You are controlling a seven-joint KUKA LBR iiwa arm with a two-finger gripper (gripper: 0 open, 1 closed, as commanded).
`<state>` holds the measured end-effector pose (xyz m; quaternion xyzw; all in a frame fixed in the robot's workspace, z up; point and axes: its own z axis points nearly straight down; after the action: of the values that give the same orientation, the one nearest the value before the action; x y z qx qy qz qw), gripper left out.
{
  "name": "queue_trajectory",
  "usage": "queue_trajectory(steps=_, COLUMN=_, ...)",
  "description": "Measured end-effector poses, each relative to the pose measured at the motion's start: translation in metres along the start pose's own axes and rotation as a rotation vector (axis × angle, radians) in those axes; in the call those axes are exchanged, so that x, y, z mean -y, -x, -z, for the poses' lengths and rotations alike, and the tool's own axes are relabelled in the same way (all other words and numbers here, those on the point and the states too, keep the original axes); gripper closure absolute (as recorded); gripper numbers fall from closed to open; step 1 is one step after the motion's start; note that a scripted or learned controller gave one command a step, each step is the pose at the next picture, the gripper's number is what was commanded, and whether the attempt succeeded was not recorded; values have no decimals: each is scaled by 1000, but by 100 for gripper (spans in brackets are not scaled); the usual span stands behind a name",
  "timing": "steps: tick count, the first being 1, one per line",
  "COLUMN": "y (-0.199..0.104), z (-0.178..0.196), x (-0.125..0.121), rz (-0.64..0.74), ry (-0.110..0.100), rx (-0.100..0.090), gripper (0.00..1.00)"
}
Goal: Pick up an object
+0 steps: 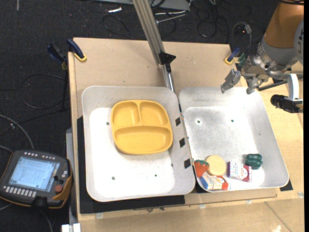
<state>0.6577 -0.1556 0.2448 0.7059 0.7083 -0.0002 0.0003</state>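
My gripper [240, 84] hangs over the far edge of the right bin [227, 124], its two fingers spread apart with nothing between them. Far from it, along the bin's near edge, lies a cluster of small objects: a round yellow piece [216, 165], an orange-red piece [201, 167], a red and white carton [213, 181], a patterned packet [238, 170] and a green piece [253, 160]. A yellow divided plate [141, 126] sits in the left bin [101, 178].
A slanted metal pole [150, 25] runs from the top down to the seam between the bins. Blue and yellow clamps [72, 50] grip the bench's far corners. A teach pendant [34, 177] lies on the floor at the lower left.
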Motion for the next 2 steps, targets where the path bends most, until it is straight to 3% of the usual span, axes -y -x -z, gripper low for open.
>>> queue_trajectory(steps=1, y=0, z=0, x=0, rz=0, ry=0, rx=0, gripper=0)
queue_trajectory(steps=2, y=7, z=-53, x=-7, rz=-3, ry=-4, rx=0, gripper=0)
